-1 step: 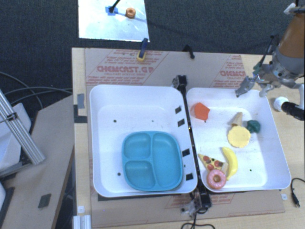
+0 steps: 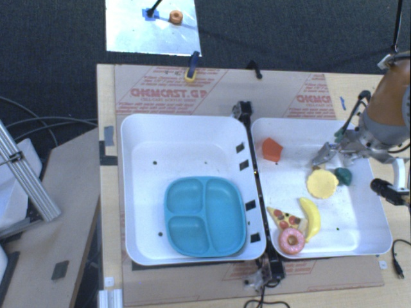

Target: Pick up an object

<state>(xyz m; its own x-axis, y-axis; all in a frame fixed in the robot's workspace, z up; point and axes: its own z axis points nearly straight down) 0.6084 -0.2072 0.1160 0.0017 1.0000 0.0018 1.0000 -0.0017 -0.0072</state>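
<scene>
Gripper (image 2: 323, 156) lowered into right bin (image 2: 369, 236), finger state indeterminate, tips just above yellow disc (image 2: 322, 184), teal object (image 2: 344, 176) beside disc, orange block (image 2: 272, 149) near divider, blue sectioned tray (image 2: 205, 216) in left bin (image 2: 138, 172).

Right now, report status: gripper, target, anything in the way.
Gripper low in right bin, holding nothing seen. Nearest: yellow disc just below it, teal piece alongside. Orange block, banana, pizza slice, donut apart.

The arm (image 2: 390, 111) is grey with a broad orange band above its wrist. Its gripper (image 2: 319, 159), over the right bin (image 2: 376, 236), has pale metallic fingers.
</scene>
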